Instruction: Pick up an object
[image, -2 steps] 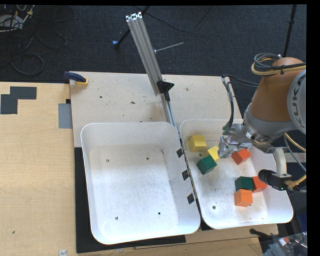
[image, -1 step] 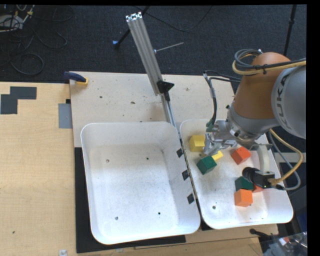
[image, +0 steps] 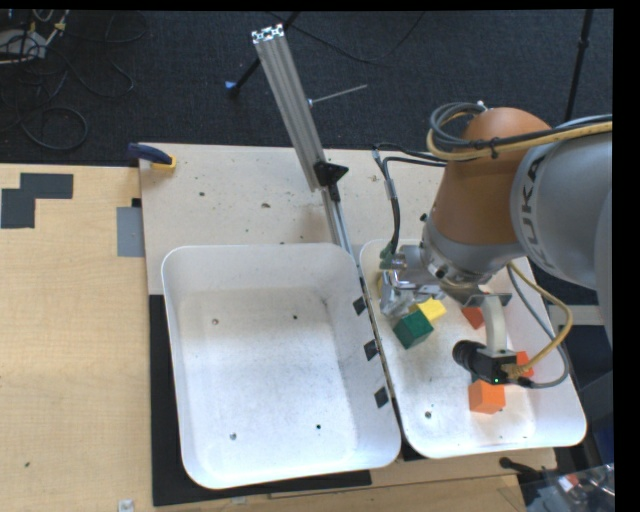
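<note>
Over the right bin (image: 560, 430), end effector (image: 405, 292) sits low by the green block (image: 410, 329) and yellow block (image: 431, 309), near the bin's left wall. Can't tell its state. Best to centre on one block, avoid the wall, then close.

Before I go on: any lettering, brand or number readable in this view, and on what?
"KU": dark letters running down the grey arm near its orange band; the rest of the word is cut off behind the curve.
The checkered marker atop the slanted aluminium post carries a pattern, no text.
The blocks and both white bins show no lettering.
</note>
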